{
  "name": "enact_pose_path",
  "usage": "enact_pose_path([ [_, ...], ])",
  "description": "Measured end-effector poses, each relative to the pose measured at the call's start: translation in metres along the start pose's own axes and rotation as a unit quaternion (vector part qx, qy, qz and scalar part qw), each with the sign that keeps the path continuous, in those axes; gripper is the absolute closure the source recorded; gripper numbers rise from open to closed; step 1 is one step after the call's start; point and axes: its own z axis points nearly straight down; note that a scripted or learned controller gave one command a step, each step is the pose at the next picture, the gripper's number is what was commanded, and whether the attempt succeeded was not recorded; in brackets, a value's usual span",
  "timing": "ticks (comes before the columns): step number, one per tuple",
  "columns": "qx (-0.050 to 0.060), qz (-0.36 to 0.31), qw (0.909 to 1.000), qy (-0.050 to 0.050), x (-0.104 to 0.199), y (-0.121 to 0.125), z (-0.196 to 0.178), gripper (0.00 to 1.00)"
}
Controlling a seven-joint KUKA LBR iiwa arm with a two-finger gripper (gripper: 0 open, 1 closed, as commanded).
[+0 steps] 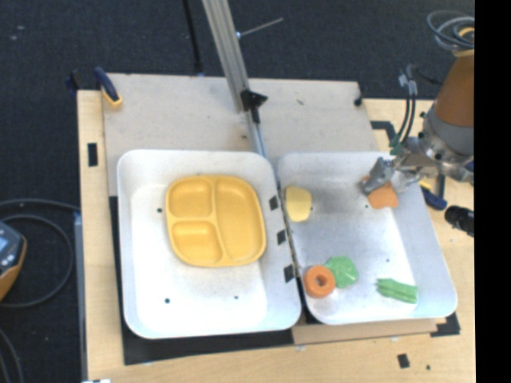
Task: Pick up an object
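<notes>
Just beside the fingers (382, 179), an orange piece (384, 198)

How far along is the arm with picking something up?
Done: the gripper has reached the right bin's far corner, right at a small orange piece. In hand: nothing visibly held. Left: grasping and lifting it; the orange piece looks to be resting on the bin floor.

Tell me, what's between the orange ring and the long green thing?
The round green piece lies partly between the orange ring and long green thing, touching the ring, in the camera view.
</notes>
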Motion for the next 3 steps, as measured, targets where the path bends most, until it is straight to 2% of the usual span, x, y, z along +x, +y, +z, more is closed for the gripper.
enact_pose_path([
  [1, 0.002, -0.001, 1.0000, 0.001, 0.042, 0.004, 0.002, 1.00],
  [3, 0.001, -0.001, 1.0000, 0.001, 0.134, 0.033, -0.001, 1.00],
])
